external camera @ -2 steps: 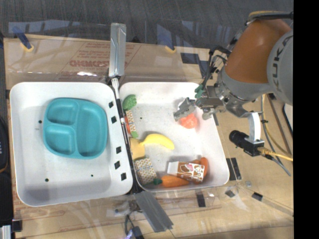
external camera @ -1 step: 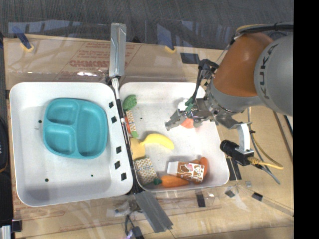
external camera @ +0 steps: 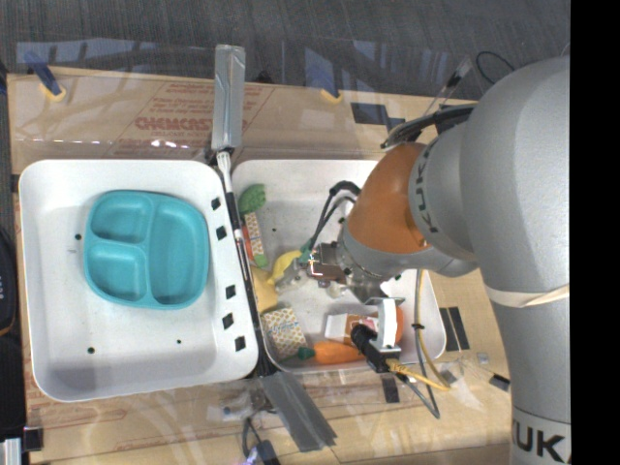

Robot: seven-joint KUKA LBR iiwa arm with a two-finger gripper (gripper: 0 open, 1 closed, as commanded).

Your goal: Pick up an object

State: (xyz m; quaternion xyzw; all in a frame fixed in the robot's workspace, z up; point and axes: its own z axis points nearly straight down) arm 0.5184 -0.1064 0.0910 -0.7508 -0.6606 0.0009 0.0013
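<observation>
**Robot arm reaching down into the right bin of toy food**

Nearest the camera, at the lower edge of the view, the wooden bench (external camera: 126,424) shows strips of grey tape (external camera: 300,410) and loose cables below the two bins.

Just above that lies the near end of the right bin (external camera: 291,177). An orange carrot (external camera: 334,354) rests along its near wall. Beside it, to the left, sits a small packet with a woven check pattern (external camera: 284,329). A white and red boxed item (external camera: 373,323) lies just above the carrot, partly hidden by a black part of the tool.

The large grey arm (external camera: 513,182) enters from the right and fills much of that side. Its orange band (external camera: 387,211) hangs over the middle of the right bin. Below the band, the gripper (external camera: 325,264) points down into the bin, close to a yellow banana-like piece (external camera: 286,264). Whether the jaws are apart or together cannot be told; the wrist and cables cover them. Nothing can be seen held between them.

Along the left wall of the right bin lie a striped orange and brown bar (external camera: 255,238) and, further back, a green leafy item (external camera: 252,199).

The left bin (external camera: 48,260) holds a teal plate with three compartments (external camera: 147,248), lying flat near its centre.

Farthest away, a sheet of clear plastic with red printing (external camera: 165,114) covers the bench behind the bins, then dark floor (external camera: 145,8).
</observation>
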